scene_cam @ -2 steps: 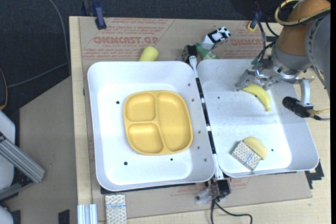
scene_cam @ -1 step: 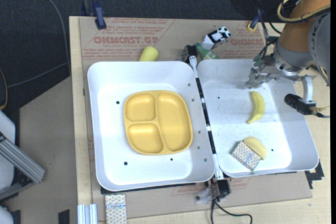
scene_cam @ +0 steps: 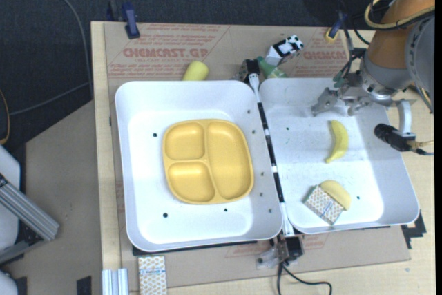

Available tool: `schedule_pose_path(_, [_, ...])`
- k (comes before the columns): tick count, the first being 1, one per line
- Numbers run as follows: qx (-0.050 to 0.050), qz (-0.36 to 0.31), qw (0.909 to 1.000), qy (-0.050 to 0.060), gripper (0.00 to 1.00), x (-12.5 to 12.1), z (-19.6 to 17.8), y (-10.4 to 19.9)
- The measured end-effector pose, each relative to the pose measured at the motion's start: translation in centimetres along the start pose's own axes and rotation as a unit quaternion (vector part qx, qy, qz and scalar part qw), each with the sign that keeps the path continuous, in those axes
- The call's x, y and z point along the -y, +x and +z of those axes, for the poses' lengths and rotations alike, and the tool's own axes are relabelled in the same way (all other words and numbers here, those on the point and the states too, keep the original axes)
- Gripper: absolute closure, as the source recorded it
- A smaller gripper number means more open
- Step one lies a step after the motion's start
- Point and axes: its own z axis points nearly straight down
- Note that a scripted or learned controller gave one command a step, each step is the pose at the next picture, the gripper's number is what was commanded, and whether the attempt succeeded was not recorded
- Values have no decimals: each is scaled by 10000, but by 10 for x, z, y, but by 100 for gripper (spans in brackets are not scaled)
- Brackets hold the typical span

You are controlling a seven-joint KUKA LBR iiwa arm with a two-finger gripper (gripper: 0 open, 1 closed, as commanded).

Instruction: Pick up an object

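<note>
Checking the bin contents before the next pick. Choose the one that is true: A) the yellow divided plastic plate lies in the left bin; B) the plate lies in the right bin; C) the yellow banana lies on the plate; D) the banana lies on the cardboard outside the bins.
A: the yellow divided plastic plate sits in the left white bin, while the yellow banana lies in the right white bin.

Objects in the right bin
A curved yellow banana (scene_cam: pixel 337 141) lies mid-bin; a patterned square packet (scene_cam: pixel 323 204) touches a yellow lump (scene_cam: pixel 337 191) near the front.
</note>
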Motion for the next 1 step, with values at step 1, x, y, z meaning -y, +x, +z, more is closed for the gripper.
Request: schedule_pose_path(1, [-1,12,10000,18,0,32,13,-8])
